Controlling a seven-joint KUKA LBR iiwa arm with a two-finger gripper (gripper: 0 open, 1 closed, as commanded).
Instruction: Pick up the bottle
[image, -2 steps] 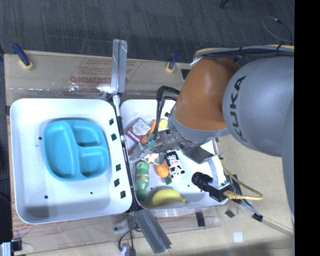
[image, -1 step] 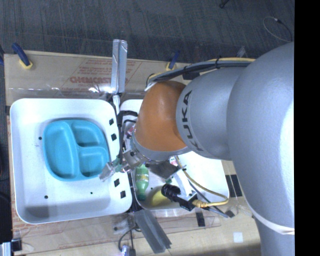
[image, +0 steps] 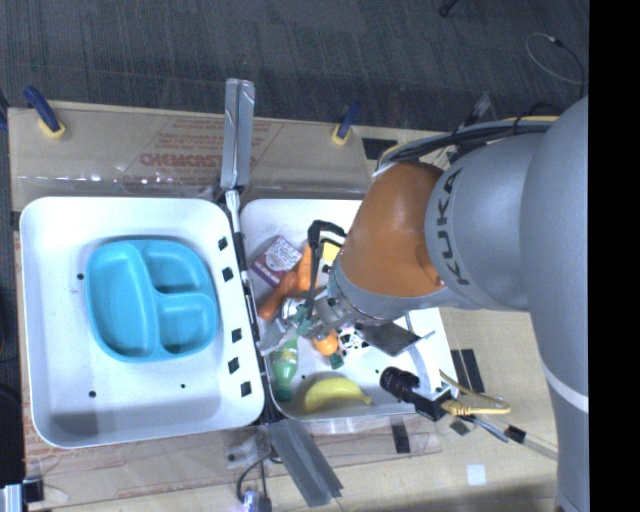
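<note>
The grey arm (image: 500, 200) carries the brand name "KUKA" in dark capital letters on its casing just beside the orange band (image: 395, 235); the word runs roughly up and down in the camera view, so it reads sideways. On the counter (image: 300, 145), along the far side of the two bins, faint red lettering is printed across the brown surface under a clear sheet; it seems to begin with "CHEM", but the rest is too pale and blurred to make out. A small purple packet (image: 275, 258) in the right bin (image: 430, 330) bears a light label whose print is too small to read.
</note>
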